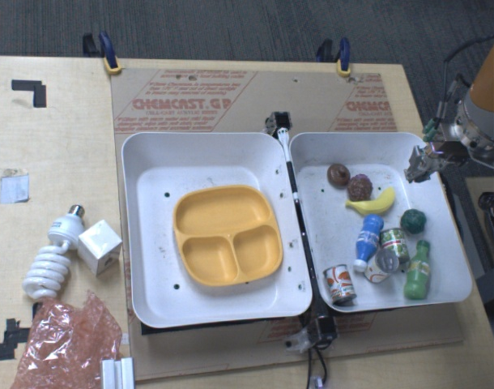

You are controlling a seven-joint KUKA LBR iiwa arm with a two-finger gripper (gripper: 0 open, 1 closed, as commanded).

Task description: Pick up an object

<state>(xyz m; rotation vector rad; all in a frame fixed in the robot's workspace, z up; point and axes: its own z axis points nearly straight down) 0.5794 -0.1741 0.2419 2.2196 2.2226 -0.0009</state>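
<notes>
The right bin [441, 286] holds several small objects: a brown ball [338, 175], a maroon ball [359, 187], a yellow banana [372, 203], a dark green ball [413, 220], a blue and white bottle [367, 241], a green can [393, 239], a green bottle [417, 270] and a red and white can [339, 285]. My gripper [423, 165] hangs over the bin's upper right rim, up and to the right of the banana and apart from every object. Nothing shows in its grasp.
In the left bin [142, 290] lies a yellow divided tray [228, 235]. Left of the bins, on the bench, are a spiral light bulb [53, 258], a white cube [100, 245] and a crumpled pink bag [65, 347]. Clamps [342, 55] hold the board's far edge.
</notes>
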